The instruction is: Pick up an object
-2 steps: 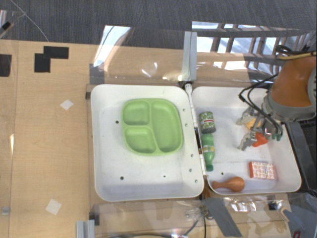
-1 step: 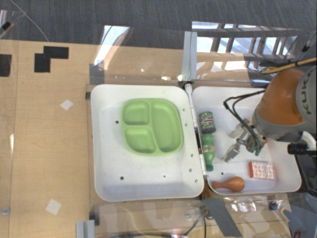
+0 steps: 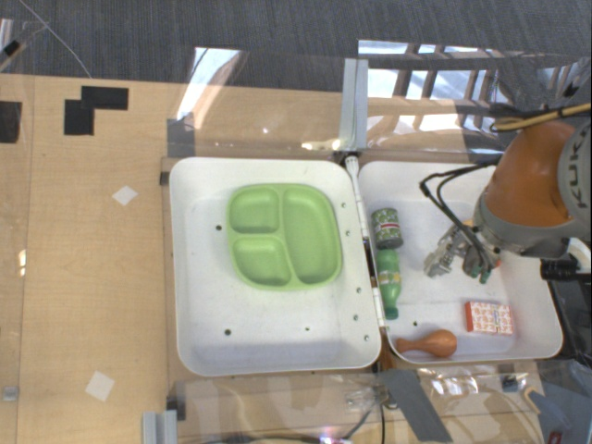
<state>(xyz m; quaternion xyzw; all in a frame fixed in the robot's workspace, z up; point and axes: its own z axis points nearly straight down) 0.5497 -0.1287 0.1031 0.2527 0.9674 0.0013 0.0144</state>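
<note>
Altogether — one green plate (image 3: 282, 236), one bottle (image 3: 387, 268), one gripper (image 3: 455, 259)

Single fixed overhead view, angled down onto the bench.

Set high above the wooden bench (image 3: 83, 248), tilted slightly so dark carpet (image 3: 231, 12) fills the top strip. Frames both white bins side by side: left bin (image 3: 199, 340) near centre, right bin (image 3: 532, 340) close to the right margin. Far enough back to take in clear guard panels (image 3: 213, 100) behind the bins and bare bench to the left. Catches the arm (image 3: 532, 188) entering from the right, seen from above and cut off by the frame edge.
</note>
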